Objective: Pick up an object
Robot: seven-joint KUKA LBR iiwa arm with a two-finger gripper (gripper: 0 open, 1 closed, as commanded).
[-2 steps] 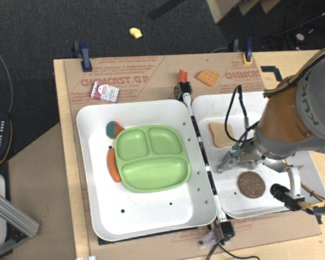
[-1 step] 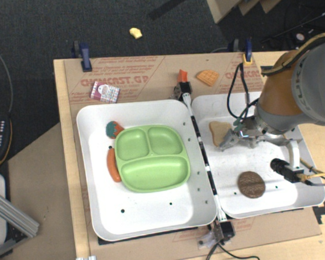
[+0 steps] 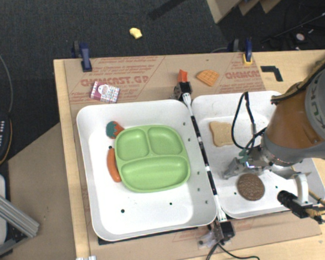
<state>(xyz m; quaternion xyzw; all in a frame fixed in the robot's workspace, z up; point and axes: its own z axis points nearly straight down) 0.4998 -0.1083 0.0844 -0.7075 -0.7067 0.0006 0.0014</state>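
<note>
1. Dark carpet surrounds a cardboard-topped counter (image 3: pixel 147 72) that carries two shallow white bins side by side, the left bin (image 3: pixel 102 214) and the right bin (image 3: pixel 234 208).
2. Inside the left bin sit a green divided plate (image 3: pixel 151 158), an orange carrot-like piece (image 3: pixel 113 164) touching its left edge, and a small teal and red toy (image 3: pixel 114 129) just beside its upper corner.
3. In the right bin lie a tan bread slice (image 3: pixel 221 132) near the top and a round brown patty (image 3: pixel 250 187) lower down. A waffle-like piece (image 3: pixel 206 77) and a small pink packet (image 3: pixel 105 92) rest on the counter beyond the bins.
4. The tool (image 3: pixel 238 167) hangs low over the right bin, just beside the patty's upper left edge and below the bread. Its grey fingers look slightly parted with nothing visible between them, so it holds no object.
5. The patty seems the likeliest target, and it lies flat. Fingers coming down beside it may scrape the bin floor and close on air, or push the patty sideways.
6. The tool looks off-centre from the patty, so one finger may land on top and press it down.
7. A black cable (image 3: pixel 240 121) loops close above the tool and could snag during a lift.
</note>
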